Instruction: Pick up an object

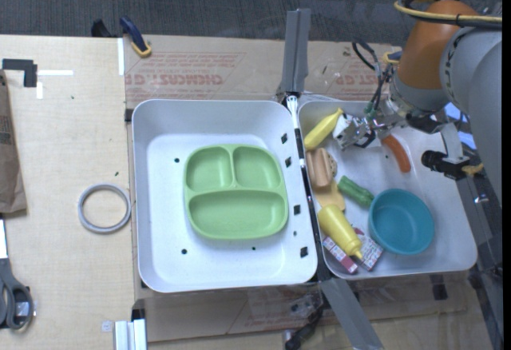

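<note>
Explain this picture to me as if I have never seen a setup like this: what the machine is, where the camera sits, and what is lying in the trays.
This is one photo from a camera fixed above a bench, looking down at a slant. The grey and orange machine at the right is a robot arm; its end effector hangs low over the right bin. Its job is to pick something up, but I cannot tell whether it holds anything. That bin holds a banana, a blue bowl, a yellow bottle, a green piece and an orange piece. The left bin holds a green divided plate. A ring of tape lies on the bench.
</note>
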### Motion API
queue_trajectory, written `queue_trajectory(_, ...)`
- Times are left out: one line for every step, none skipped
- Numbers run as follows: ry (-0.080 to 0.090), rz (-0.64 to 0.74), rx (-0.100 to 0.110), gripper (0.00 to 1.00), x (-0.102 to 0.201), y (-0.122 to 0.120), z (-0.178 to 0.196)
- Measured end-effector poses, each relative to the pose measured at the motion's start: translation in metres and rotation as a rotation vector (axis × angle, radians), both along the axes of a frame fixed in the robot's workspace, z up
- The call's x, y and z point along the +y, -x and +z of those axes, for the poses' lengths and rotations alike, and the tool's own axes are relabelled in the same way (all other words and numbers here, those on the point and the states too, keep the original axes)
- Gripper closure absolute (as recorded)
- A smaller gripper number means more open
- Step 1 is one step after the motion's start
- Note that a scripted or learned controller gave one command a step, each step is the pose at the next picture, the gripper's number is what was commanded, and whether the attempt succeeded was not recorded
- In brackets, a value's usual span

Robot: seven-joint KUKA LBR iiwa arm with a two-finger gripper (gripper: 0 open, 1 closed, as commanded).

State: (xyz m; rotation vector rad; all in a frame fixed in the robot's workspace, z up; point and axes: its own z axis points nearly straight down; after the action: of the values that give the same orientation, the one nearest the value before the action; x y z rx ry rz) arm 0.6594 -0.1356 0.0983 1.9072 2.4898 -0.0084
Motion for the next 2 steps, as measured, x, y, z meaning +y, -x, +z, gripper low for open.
queue_trajectory(-0.007, 0.121, 0.002, 0.00, 0.026, 0.067, 0.067)
queue_trajectory(-0.007, 0.268, 0.003, 0.00, 0.020, 0.090, 0.039)
